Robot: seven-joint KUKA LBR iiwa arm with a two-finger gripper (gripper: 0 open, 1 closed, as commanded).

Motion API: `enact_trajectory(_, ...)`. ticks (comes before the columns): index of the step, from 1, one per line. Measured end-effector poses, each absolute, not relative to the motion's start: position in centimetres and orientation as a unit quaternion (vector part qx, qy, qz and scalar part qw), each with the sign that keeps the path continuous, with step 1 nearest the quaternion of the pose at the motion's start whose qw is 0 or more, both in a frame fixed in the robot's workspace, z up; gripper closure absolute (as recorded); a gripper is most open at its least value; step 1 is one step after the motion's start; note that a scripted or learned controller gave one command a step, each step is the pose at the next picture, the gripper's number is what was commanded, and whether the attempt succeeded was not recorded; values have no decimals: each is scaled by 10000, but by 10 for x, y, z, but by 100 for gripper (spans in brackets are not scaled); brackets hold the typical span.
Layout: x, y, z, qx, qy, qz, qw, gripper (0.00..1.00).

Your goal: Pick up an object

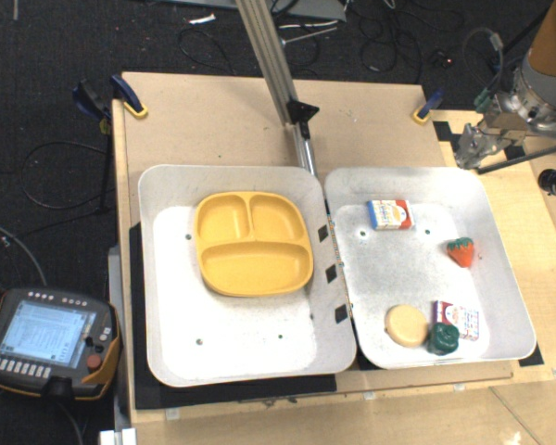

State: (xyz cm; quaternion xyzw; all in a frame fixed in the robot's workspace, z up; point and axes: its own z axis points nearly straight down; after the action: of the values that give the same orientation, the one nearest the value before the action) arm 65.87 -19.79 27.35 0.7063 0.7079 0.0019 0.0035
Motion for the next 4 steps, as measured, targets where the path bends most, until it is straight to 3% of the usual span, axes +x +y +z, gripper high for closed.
enact_trajectory(1,636,-139,268,7045,7097,1,-11,100)
enact_trajectory(3,600,-37,258,7046,7096,-5,-14,100)
enact_trajectory(4,592,21,252,7043,7099,1,-15,100)
